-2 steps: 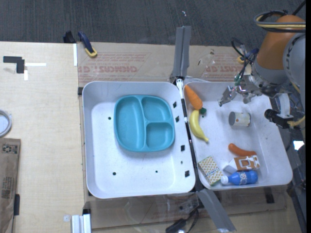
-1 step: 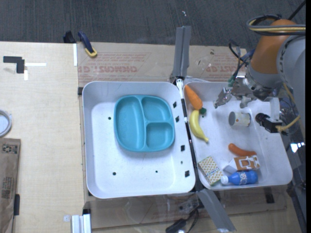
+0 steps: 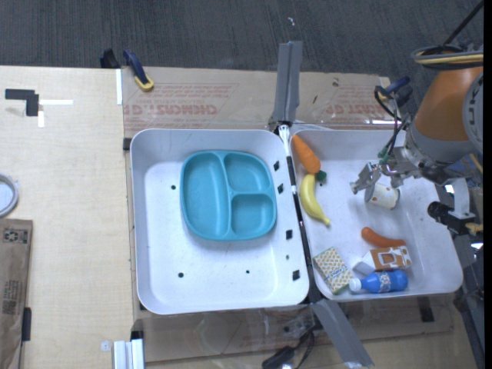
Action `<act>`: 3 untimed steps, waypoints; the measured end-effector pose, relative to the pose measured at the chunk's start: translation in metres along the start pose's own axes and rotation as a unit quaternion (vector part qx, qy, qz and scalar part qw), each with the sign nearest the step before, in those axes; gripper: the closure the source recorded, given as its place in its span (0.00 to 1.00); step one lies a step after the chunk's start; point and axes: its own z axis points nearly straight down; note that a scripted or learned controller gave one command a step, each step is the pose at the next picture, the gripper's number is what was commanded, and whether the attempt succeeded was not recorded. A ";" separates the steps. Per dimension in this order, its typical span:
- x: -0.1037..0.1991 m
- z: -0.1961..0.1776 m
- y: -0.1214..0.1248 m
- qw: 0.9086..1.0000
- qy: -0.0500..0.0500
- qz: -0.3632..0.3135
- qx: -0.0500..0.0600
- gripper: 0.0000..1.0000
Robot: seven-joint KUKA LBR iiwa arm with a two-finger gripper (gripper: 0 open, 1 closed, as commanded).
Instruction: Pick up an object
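The left bin [image 3: 146, 229] holds a teal plate [image 3: 228, 195], flat in its middle. In the right bin [image 3: 442, 279] the carrot [image 3: 306, 155] and banana [image 3: 310, 198] lie along the divider, well apart from the cup [image 3: 382, 197]. The gripper [image 3: 372, 178] hangs over that cup (probably the target), fingers spread, gripping nothing yet.

In the right bin, a small cream-white rounded cup-like object [image 3: 382, 196] lies tipped on its side on the white floor, directly under the gripper [image 3: 374, 177] and about touching its tips. It sits in the bin's upper middle, well apart from the yellow banana [image 3: 310, 197] to its left and above the orange sausage-shaped piece [image 3: 382, 237]
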 end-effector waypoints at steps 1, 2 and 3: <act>0.019 -0.016 0.008 1.000 0.000 -0.020 -0.001 0.00; 0.003 0.021 -0.015 0.999 0.000 -0.035 0.000 0.00; 0.030 0.021 -0.092 1.000 0.000 -0.022 0.000 0.00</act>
